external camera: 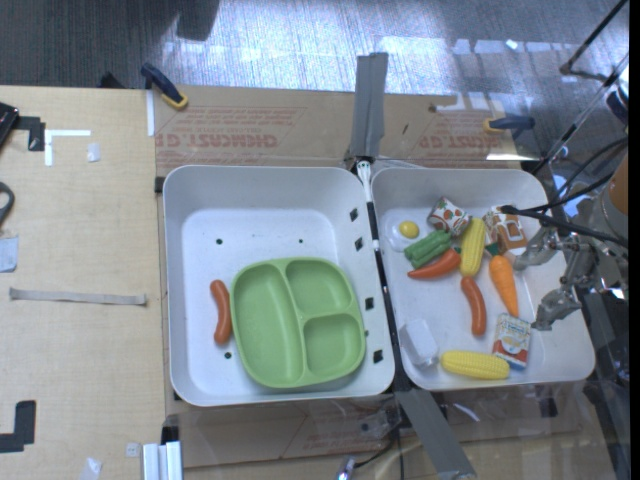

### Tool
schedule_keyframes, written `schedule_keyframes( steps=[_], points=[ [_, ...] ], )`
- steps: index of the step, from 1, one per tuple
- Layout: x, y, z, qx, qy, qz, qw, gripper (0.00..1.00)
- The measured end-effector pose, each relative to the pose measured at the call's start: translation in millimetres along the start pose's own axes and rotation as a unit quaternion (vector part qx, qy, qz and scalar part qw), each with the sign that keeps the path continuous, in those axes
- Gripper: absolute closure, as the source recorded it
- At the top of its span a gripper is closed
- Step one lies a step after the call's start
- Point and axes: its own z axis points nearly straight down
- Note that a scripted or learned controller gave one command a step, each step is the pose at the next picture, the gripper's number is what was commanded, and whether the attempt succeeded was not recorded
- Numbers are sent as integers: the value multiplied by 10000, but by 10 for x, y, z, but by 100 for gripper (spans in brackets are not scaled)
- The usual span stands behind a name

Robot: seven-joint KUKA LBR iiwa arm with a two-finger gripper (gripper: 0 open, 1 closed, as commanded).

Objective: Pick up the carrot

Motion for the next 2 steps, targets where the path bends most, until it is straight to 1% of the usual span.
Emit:
schedule_keyframes(
  steps=[1,2],
  points=[
    [-499,-118,1069,19,-47,-1202,9927,0],
    [-521,-110,959,27,-63,-1222,9925,100]
  ],
)
